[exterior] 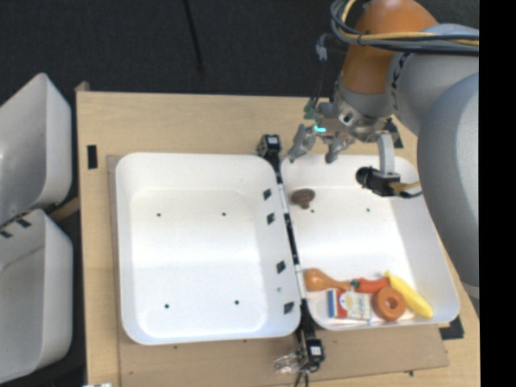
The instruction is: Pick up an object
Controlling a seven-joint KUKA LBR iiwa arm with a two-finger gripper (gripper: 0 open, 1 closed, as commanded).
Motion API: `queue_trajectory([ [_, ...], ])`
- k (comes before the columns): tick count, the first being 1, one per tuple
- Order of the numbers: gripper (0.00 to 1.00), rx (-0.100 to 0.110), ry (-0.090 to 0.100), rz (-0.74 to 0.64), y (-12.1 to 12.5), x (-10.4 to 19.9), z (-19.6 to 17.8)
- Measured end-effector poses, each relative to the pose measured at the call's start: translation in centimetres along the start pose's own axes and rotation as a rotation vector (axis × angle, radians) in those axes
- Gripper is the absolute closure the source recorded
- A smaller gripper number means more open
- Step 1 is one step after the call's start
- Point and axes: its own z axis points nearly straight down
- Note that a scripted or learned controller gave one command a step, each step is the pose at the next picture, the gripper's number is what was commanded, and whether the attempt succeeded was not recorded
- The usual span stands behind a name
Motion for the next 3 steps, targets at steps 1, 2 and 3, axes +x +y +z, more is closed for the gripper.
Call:
queue_trajectory([
  [1,0.00,0.012,-0.002,0.003,-0.2,-4.7,10.2],
  [2,0.00,0.007,0.002,0.006,-0.2,-12.4,10.1],
  [3,0.00,-0.007,-0.004,0.005,0.0,-17.4,1.0],
])
